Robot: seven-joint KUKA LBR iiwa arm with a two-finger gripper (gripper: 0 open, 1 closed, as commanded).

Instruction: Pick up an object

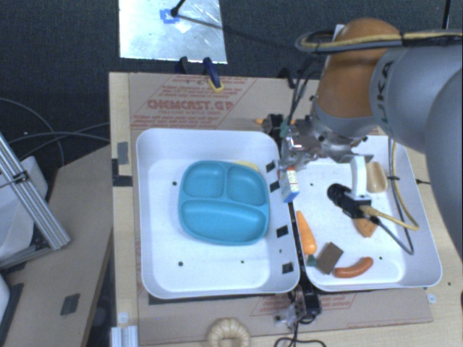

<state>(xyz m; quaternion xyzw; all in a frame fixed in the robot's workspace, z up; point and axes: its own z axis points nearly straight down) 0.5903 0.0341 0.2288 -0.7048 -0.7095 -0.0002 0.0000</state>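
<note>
Over the right bin [423,266], at its ten o'clock corner, my gripper [291,166] hangs, grip hidden, I cannot tell; carrot [307,233] at six; blue plate [223,201] at nine.

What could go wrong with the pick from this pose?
1. The gripper sits right over the divider between the two bins, so a descent here may hit the bin wall rather than an item.
2. The carrot, brown block and sausage lie close together; a grab there may nudge a neighbour.
3. The arm's loose cable trails over the right bin's items and could snag.
</note>
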